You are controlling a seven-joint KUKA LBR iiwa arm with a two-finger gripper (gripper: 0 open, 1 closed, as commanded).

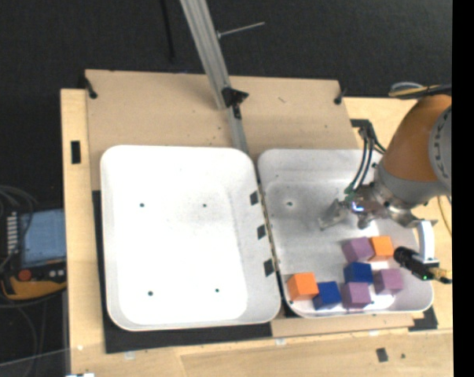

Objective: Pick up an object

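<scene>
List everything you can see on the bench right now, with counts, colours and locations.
Left bin: one, white, left half of bench.
Right bin: one, white, right half, holds the blocks.
Purple blocks: three, clustered at the right bin's near right corner.
Blue blocks: two, same cluster.
Orange blocks: two, one at the near edge, one beside the upper purple block.
Metal pole: one, grey, slanting up from between the bins.
Handheld controller: one, far left, off the bench.
Arm: one, grey and orange, over the right bin.
Claw: one, above the bin floor, left of the blocks.
</scene>
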